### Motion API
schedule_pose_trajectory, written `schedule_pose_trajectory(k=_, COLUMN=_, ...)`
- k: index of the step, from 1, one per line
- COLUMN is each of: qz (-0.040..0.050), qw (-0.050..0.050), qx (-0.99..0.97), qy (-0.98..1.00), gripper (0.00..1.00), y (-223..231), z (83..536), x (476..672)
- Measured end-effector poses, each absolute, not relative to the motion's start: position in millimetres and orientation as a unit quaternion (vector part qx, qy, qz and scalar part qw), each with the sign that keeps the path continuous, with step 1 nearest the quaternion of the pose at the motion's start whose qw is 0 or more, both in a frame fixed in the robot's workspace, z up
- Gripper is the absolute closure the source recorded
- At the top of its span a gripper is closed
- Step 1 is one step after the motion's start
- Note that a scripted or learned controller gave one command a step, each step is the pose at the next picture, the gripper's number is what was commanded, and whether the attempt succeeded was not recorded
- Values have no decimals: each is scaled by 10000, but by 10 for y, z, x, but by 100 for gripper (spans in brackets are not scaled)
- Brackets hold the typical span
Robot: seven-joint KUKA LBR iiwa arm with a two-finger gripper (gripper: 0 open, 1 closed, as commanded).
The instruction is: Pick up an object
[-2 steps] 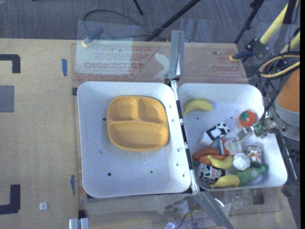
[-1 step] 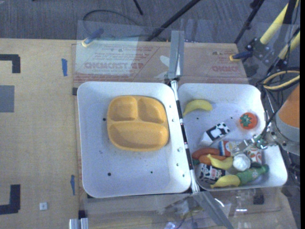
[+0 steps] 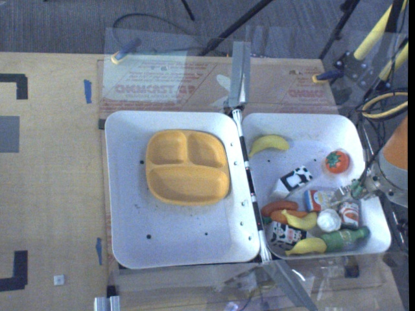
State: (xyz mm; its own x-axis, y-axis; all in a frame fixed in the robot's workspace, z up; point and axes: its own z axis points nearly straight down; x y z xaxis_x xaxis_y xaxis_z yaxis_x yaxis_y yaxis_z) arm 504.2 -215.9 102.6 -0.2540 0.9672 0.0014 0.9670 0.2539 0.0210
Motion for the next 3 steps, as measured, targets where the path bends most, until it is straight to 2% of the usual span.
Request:
schedule_pose_trajectory(k=1, qz=91, qw=32, qx=6096, qy=7926, gripper=0, y=-2141, z=1023, x=5039)
schedule_pose_trajectory(k=2, qz=36, qw=98, qx=5998, qy=8001, gripper=0, y=-1969, z=917, x=4852)
schedule_pose_trajectory(k=3, qz=53, qw=84, qx=6001, qy=7999, gripper=100, y=-1959, z=1020, x=4858)
